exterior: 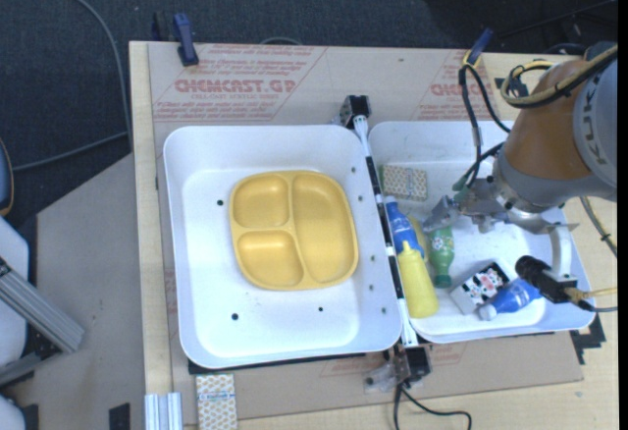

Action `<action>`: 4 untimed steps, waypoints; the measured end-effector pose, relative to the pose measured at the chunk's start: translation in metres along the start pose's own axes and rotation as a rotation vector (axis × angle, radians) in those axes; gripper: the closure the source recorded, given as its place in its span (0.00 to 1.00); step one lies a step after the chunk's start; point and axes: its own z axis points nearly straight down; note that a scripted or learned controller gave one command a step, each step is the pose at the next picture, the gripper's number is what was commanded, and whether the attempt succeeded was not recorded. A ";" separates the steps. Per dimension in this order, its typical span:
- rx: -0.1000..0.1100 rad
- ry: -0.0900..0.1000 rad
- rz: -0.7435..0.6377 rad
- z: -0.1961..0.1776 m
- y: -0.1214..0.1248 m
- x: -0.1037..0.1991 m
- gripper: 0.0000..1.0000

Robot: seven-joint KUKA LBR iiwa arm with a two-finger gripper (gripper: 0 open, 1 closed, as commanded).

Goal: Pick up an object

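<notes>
- Claw [453, 212] sits low in the right bin [432, 138], just above the green object [442, 251]; can't tell its state, arm [549, 143] blocks the view.
- Candidates all in right bin: yellow bottle [416, 281], blue bottle [400, 227] along the left wall, blue tube [510, 297] and b/w item [481, 283] near the front.
- Yellow divided plate [292, 228] sits alone in left bin [186, 222].
- Risks: items packed close, so claw may nudge a neighbour instead of gripping; bottles are round & could roll or slip out; bin wall is near, collision possible.
</notes>
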 end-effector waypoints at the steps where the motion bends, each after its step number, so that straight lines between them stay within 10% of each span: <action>1: -0.006 -0.006 0.004 0.026 -0.014 0.008 0.00; 2: -0.002 -0.002 0.001 0.026 0.049 0.019 0.00; 4: 0.000 0.000 0.002 0.027 -0.068 0.027 0.00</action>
